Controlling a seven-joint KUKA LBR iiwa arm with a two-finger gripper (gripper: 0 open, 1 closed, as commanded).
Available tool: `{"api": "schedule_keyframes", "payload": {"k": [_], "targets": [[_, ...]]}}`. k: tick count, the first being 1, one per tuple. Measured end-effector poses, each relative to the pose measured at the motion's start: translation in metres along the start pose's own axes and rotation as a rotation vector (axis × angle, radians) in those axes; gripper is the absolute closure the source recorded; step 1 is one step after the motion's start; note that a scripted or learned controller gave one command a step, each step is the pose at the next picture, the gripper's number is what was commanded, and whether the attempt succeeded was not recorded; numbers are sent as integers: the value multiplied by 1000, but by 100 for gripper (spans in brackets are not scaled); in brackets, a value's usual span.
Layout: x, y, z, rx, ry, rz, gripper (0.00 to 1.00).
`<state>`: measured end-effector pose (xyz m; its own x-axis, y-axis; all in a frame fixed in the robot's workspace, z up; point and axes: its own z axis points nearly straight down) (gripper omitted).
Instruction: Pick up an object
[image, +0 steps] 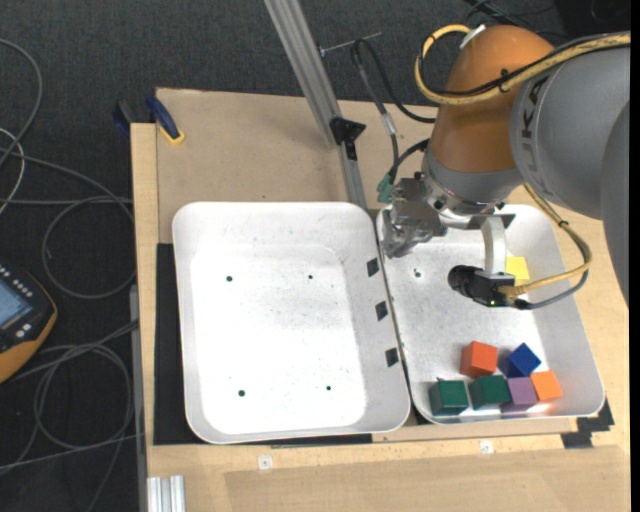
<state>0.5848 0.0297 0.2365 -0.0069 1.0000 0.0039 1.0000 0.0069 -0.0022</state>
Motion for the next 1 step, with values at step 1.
{"api": "schedule_keyframes", "payload": {"k": [1], "targets": [[46,-28,-12,1,-1,0,100]]}}
